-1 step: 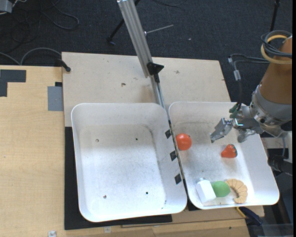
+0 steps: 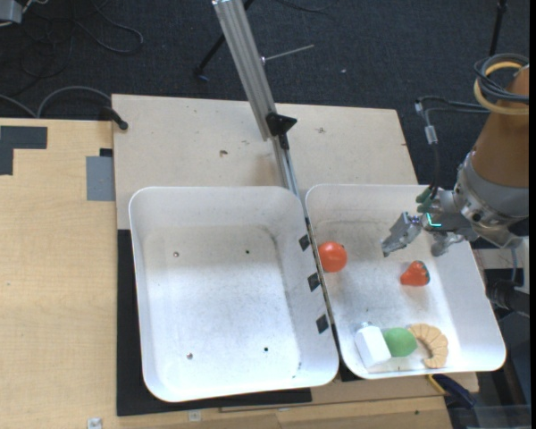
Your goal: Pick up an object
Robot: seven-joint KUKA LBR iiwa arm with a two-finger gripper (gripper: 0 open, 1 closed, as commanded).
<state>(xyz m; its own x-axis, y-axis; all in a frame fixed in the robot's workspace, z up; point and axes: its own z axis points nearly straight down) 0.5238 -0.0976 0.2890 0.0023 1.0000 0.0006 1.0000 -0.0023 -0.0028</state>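
The right bin (image 2: pixel 482 315) holds an orange-red ball (image 2: pixel 333 256) near its left wall and a small red object (image 2: pixel 415 274) towards the right. At its front lie a white block (image 2: pixel 372 344), a green ball (image 2: pixel 398 341) and a tan croissant-shaped piece (image 2: pixel 431 343). My gripper (image 2: pixel 419 238) hangs over the right bin's right side, just above and behind the small red object. Its fingers are spread open with nothing between them.
The left bin (image 2: pixel 161 239) sits beside the right one, with black clips (image 2: pixel 310 262) along the shared wall. A slanted aluminium post (image 2: pixel 250 70) rises behind the bins. The arm (image 2: pixel 500 168) enters from the right.
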